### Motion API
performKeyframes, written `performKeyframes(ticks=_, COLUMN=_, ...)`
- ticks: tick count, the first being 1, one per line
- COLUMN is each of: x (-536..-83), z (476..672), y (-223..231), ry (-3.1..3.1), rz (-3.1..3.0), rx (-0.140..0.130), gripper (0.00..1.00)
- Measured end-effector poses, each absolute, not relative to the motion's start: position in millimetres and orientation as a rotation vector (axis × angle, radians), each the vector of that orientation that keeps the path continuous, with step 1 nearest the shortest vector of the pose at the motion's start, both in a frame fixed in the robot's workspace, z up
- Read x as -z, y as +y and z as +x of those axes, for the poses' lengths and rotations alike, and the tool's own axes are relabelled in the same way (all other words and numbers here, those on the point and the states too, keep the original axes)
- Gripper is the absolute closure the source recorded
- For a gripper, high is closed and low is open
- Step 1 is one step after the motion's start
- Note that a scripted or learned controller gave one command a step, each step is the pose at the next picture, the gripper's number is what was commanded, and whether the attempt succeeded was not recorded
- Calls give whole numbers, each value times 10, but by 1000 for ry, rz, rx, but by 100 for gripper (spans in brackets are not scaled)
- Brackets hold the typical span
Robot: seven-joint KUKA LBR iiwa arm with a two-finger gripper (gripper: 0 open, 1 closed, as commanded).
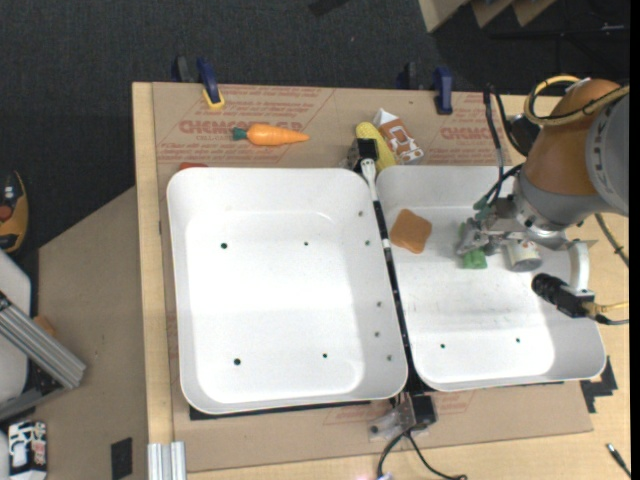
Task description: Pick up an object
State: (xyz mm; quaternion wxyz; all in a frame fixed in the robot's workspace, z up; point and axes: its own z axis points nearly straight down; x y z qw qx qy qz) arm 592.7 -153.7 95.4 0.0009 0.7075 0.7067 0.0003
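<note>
The counter (150, 268) carries two white bins. The left bin (280, 288) sits bare; the right bin (490, 338) holds an orange-brown block (410, 231) near its far left corner and a small green block (472, 259) just right of it. The arm (570, 168) has its gripper (478, 240) down over the green block, touching or nearly so. Whether the fingers are open or closed on it, I cannot tell. Judging by this, nothing is lifted yet; grasp and raise remain.

Smooth white bins (280, 298) (plastic-looking)
</note>
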Motion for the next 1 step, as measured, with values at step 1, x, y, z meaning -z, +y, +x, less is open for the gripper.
performKeyframes(ticks=1, x=-1924, z=6704, y=-647, ry=2226, rz=2200, rx=-20, gripper=100)
